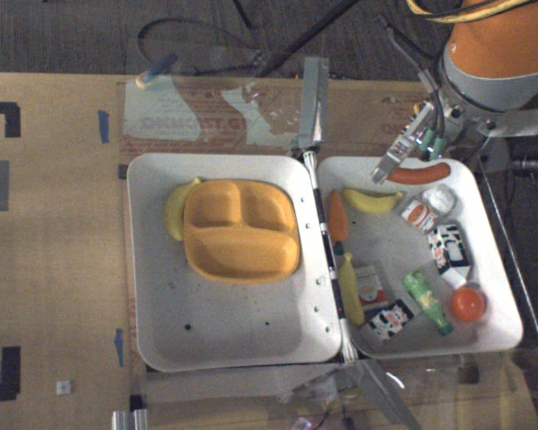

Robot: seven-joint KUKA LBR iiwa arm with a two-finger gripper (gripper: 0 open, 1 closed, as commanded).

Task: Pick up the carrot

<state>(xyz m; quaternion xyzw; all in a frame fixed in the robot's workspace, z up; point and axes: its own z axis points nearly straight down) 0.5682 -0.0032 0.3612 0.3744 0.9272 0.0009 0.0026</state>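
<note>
Toward the upper right of the frame, the arm (498, 34) is cut off by the picture's edge, and the claw (396, 163) is seen only as a small blurred shape — whether it is wide or narrow cannot be told. It is placed above the right bin's (498, 325) upper rim, near a red sausage (419, 173) and a banana (372, 202). The carrot (338, 217) is found at that bin's left wall, untouched. An orange tray (241, 229) is held in the left bin (152, 330) — a yellow item (175, 211) is partly hidden beneath it.
</note>
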